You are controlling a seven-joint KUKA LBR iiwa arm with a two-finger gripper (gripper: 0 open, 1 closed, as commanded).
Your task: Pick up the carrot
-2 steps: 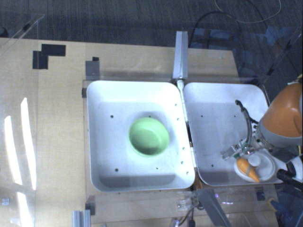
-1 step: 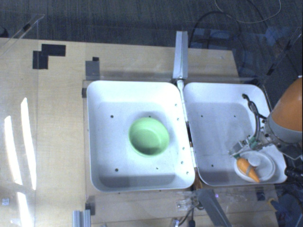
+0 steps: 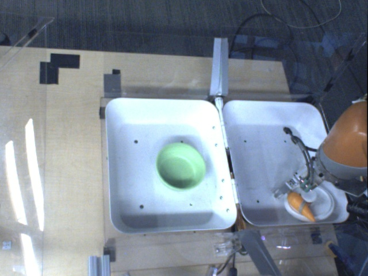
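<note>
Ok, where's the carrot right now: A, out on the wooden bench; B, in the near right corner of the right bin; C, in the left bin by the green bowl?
B: the carrot lies in the right bin's near right corner, right under the gripper.

overhead, slanted down on bins [image 3: 172, 111]

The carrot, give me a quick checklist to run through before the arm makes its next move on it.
1. Carrot in view, in the right bin, near corner: ok.
2. Gripper close above the carrot: ok.
3. Carrot between the fingers: cannot tell.
4. Whether the carrot lies in a small white dish: cannot tell.
5. Green bowl in the left bin, away from the reach: ok.
</note>
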